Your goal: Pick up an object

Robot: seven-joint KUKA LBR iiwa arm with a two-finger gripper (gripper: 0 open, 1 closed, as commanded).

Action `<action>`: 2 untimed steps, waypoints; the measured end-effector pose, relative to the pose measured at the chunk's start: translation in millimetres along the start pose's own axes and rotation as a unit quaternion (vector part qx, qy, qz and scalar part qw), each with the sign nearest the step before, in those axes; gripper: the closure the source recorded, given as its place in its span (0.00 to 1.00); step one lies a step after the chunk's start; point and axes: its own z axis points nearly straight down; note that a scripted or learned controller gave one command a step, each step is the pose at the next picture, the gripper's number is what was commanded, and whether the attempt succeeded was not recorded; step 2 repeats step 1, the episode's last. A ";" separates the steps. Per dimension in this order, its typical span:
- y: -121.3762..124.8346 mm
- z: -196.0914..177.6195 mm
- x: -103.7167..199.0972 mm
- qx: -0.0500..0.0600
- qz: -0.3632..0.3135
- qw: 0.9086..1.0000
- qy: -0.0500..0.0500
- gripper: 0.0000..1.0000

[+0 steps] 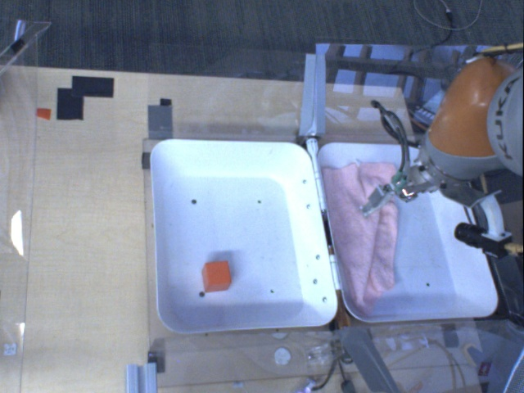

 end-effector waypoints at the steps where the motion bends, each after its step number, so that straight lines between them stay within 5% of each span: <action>1: 1.3 72.7 -11.1 -0.005 -0.043 0.999 -0.002 0.00; 2: 1.3 72.7 -11.1 -0.005 -0.043 0.999 -0.002 0.00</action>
